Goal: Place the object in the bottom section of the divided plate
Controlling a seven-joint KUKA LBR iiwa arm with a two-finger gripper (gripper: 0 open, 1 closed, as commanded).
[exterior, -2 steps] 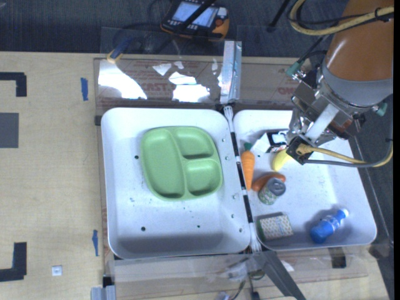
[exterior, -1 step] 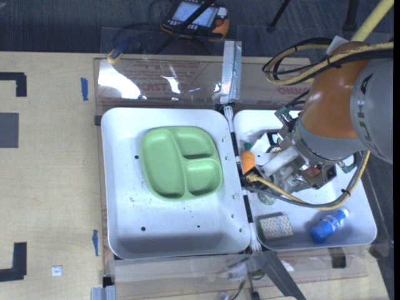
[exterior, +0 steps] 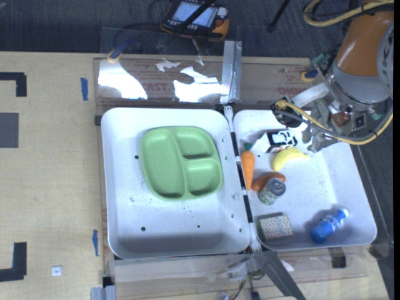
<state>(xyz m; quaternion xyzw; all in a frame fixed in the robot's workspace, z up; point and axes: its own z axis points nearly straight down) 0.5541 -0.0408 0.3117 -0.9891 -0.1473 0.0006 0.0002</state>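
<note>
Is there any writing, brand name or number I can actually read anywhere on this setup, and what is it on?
None can be read.
Cardboard strip behind the bins: reddish printing, washed out by glare.
Handheld device on the floor above the bench: lit screen, content too small.
Black-and-white card in the right bin: marks too blurred.
Can and blue bottle: no legible label.

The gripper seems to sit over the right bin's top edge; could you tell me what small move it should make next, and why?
Probably a short descent toward the yellow banana-like toy. The gripper hangs just right of it with nothing visibly between its fingers, and the green divided plate in the left bin holds nothing yet. The carrot and can lie farther off, so the yellow toy looks the nearest pick.
</note>
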